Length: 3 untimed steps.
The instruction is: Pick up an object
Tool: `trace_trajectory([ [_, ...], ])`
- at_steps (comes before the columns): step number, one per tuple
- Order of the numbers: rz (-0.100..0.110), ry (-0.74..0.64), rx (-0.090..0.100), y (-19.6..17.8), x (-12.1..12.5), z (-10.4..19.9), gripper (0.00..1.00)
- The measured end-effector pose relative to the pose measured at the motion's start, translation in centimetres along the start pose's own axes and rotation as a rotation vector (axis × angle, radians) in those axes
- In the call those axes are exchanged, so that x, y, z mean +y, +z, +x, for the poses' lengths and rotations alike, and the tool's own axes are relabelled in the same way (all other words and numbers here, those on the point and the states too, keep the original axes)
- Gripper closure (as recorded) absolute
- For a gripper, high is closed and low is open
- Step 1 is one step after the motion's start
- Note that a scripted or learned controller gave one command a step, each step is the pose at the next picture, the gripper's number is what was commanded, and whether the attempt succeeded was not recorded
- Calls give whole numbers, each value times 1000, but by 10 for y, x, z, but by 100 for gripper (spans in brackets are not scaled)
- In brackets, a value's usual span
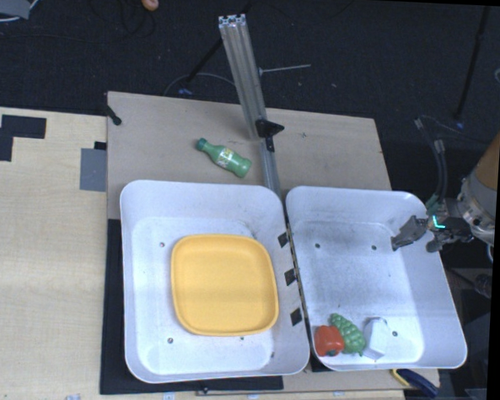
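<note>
Bins: two, side by side (148,206), (428,333).
Plate (224,284): one, left bin's middle.
Toys (343,336): three, right bin's near edge.
Bottle (224,157): one, behind left bin.
Gripper (413,233): over right bin's far right corner; open or shut, could not tell.

Lab bench (337,150) with white bins (148,206)

Gripper (418,234) sits over right shallow white bin (348,260), at its far right rim. Down-left of the fingers, well apart: red round toy (328,341) touching green bumpy toy (348,333), small white block (377,337) just beside. Further left, square yellow plastic plate (224,284) lies flat in left white bin (147,231).
</note>
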<state>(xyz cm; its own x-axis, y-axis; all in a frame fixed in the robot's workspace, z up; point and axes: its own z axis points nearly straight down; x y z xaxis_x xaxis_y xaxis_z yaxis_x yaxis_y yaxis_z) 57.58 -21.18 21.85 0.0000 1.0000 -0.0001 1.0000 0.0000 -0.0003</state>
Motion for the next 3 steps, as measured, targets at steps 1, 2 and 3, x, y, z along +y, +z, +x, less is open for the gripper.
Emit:
trace_trajectory([
  [1,0,0,0,0,0,0,0],
  [2,4,-1,1,44,4,-2,0],
  [3,5,-1,2,107,0,-1,0],
])
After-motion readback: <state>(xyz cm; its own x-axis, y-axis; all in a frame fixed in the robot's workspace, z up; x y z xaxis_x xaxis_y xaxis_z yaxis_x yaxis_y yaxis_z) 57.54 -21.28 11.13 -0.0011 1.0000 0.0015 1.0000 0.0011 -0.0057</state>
